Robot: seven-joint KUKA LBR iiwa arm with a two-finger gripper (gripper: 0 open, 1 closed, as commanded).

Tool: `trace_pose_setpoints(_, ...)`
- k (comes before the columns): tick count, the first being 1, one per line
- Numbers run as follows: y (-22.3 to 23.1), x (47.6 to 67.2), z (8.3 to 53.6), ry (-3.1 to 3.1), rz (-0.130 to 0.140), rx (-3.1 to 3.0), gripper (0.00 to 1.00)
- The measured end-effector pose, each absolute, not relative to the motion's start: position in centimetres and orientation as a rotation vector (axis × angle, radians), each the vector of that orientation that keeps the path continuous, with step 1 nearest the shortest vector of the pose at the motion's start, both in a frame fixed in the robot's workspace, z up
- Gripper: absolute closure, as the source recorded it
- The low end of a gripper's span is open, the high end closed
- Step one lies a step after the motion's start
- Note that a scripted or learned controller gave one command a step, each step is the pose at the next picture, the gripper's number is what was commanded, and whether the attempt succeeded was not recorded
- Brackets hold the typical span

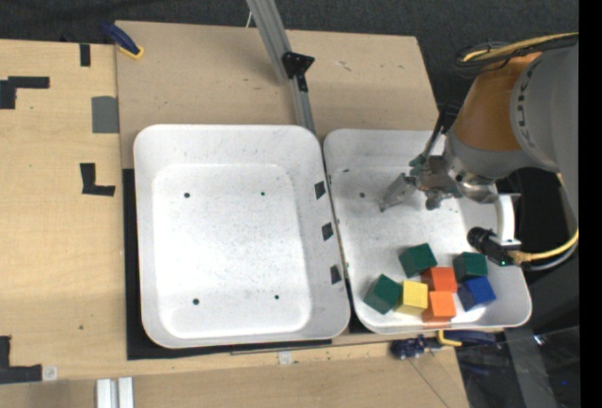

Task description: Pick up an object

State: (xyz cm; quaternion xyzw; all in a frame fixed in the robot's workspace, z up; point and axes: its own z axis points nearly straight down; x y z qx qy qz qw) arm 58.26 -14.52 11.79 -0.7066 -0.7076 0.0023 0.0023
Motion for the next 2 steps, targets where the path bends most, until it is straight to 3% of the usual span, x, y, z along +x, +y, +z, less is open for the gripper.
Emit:
trace_pose_setpoints(1,-14.4,58.4,13.1,-2.223,0.002,-2.216,1.0)
trace_pose_setpoints(2,-13.9,58.9,19.3,-2.227,-0.005,-2.222,1.0)
